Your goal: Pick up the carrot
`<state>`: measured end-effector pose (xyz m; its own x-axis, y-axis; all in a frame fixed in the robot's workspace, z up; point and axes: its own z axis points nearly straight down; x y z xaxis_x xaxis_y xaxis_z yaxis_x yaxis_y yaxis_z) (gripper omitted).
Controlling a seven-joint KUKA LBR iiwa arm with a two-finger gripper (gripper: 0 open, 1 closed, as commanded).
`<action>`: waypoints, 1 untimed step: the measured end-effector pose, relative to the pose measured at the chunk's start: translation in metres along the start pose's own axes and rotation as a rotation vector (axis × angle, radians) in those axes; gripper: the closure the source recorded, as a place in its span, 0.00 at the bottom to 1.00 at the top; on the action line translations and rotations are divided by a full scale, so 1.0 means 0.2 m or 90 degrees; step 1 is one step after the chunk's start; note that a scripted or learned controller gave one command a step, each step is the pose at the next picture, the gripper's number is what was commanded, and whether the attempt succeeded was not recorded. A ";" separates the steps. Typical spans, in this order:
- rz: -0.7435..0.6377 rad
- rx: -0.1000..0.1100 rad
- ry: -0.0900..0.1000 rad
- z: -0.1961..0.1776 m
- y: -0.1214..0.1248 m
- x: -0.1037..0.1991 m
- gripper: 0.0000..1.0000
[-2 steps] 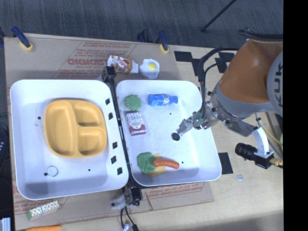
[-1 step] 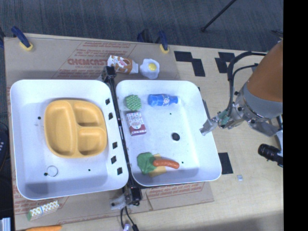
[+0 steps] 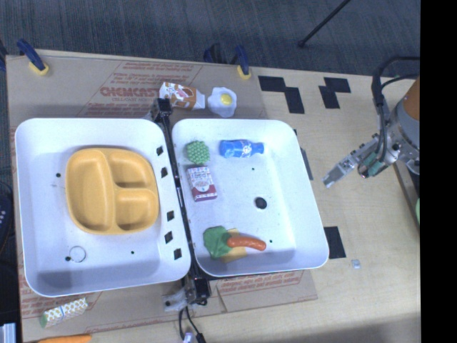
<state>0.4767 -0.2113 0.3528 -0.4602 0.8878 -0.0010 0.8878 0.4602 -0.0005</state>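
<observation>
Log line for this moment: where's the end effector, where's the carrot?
end effector: right of right bin, over bench | carrot: right bin near edge, beside green toy | grasp: none

I noted red print on the cardboard sheet [image 3: 136,84] under my bins; its largest word began "CHEMCAS", the rest illegible. Label text on the red packet [image 3: 202,183] was too small to read.

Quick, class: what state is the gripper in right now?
Gripper: state cannot be told; it sits right of the right bin, away from the carrot.
</observation>
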 end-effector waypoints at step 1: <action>-0.215 0.000 0.001 0.25 0.00 0.00 1.00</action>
<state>0.4768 -0.2108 0.3019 -0.7288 0.6847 0.0008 0.6847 0.7288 -0.0004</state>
